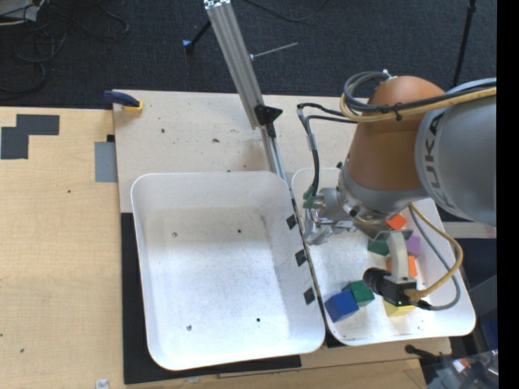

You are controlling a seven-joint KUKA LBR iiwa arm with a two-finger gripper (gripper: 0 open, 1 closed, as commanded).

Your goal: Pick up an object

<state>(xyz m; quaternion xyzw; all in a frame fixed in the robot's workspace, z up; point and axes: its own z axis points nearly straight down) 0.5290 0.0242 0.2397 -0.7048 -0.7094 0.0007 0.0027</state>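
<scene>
In the camera view, the grey arm with its orange band leans over the right white plastic bin point(454, 318). Its two-finger gripper point(324, 221) hangs near this bin's left wall; whether it is wide or narrow I cannot tell, and nothing is seen held in it.

The small blue block point(340, 305) lies on the floor of the right bin, near its front-left part, touching a green block point(362, 291). It sits nearer to the camera than the gripper, a little to the side. I judge it to be light, stiff and not fragile. The flat opposite faces seem the best place to take hold, though the green neighbour crowds one side.

The left white bin point(162, 209) stands just beside.
</scene>
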